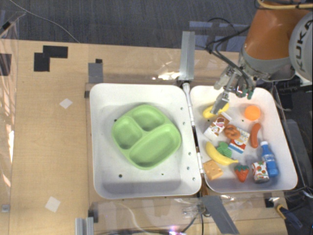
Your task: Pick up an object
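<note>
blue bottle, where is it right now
In the camera view, the blue bottle lies in the right bin, near its right wall, beside the small can.

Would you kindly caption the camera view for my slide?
Gripper poised over toy food in the right bin; green divided plate in the left bin.

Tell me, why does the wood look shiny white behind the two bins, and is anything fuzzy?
In the camera view, glare from overhead light bounces off clear plastic sheeting on the bench, whitest just behind the bins near the grey post; the gripper looks slightly smeared, while the green plate in the left bin is evenly lit with soft shadows.
</note>
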`<state>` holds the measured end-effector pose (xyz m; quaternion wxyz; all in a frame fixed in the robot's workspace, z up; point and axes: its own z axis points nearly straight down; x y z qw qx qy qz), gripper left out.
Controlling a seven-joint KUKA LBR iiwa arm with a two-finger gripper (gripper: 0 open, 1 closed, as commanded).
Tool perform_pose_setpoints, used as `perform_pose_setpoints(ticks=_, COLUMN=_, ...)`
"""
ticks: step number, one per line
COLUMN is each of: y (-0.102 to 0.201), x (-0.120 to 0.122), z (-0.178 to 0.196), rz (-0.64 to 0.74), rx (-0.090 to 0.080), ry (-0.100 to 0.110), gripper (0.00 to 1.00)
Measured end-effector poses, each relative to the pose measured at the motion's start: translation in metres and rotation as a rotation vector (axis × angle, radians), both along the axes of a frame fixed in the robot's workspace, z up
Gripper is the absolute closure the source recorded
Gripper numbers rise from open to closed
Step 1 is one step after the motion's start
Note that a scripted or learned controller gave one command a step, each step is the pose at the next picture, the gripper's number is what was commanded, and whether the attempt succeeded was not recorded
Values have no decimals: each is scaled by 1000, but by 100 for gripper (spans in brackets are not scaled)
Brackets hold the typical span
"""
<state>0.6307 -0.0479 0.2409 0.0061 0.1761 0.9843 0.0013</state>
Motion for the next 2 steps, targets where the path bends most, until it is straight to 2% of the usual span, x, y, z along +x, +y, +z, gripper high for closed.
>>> perform_pose_setpoints(ticks=1, y=105, x=19, z=29, rz=-135, rx=6, ry=1, gripper=0)
perform_pose_setpoints(ticks=2, y=197, x=21, z=-108, rz=-413, rx=4, ry=14, gripper=0)
